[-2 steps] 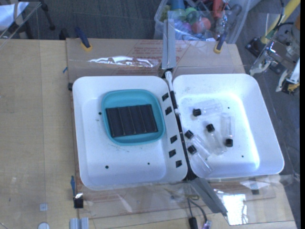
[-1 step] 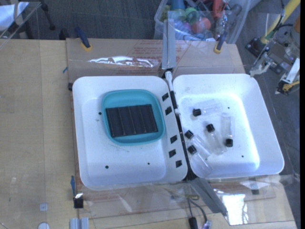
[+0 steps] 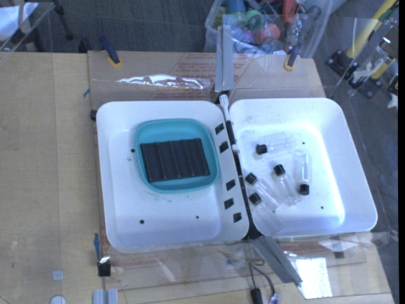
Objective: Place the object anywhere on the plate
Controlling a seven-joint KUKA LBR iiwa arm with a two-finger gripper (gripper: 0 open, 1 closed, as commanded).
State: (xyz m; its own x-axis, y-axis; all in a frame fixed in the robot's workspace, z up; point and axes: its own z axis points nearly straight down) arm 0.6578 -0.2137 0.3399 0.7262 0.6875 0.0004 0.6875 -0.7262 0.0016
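Two white bins sit side by side on the bench. The left bin (image 3: 120, 227) has a teal plate (image 3: 147, 135) in it, and a dark ribbed block (image 3: 174, 159) lies on the plate. The right bin (image 3: 354, 195) has small clear bottles with black caps (image 3: 302, 173). They are see-through and lie close together, so it is hard to count them. I can't tell if the gripper is wide or narrow.

Open access from above, both bins.
My way to the teal plate (image 3: 176, 132) is free; clear vials (image 3: 286, 170) crowd the right bin (image 3: 354, 170).
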